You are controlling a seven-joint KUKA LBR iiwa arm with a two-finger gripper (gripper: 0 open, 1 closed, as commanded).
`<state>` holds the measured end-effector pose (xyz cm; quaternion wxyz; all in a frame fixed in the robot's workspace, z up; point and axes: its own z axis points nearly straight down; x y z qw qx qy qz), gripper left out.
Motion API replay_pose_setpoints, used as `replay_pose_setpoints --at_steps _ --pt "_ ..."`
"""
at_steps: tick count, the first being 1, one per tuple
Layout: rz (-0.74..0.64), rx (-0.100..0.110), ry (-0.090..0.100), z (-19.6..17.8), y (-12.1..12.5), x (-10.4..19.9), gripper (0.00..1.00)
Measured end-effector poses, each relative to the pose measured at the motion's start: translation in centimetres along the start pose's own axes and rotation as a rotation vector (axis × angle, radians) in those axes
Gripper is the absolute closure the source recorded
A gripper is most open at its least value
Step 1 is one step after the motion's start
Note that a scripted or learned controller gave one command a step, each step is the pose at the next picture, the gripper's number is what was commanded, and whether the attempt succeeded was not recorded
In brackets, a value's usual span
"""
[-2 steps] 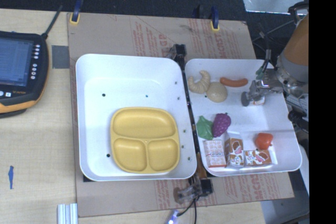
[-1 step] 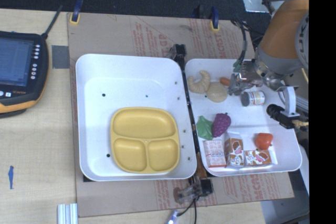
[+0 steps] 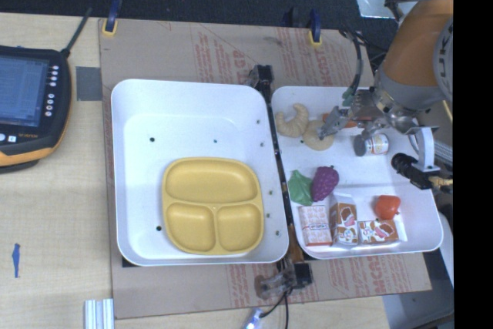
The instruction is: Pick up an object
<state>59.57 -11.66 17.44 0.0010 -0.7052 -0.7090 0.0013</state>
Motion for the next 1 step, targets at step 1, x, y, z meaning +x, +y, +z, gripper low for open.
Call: replay_pose_setpoints --at_steps 1 --pt "0.000 0.002 0.000 6.46 -2.68 -0.36 0.00"
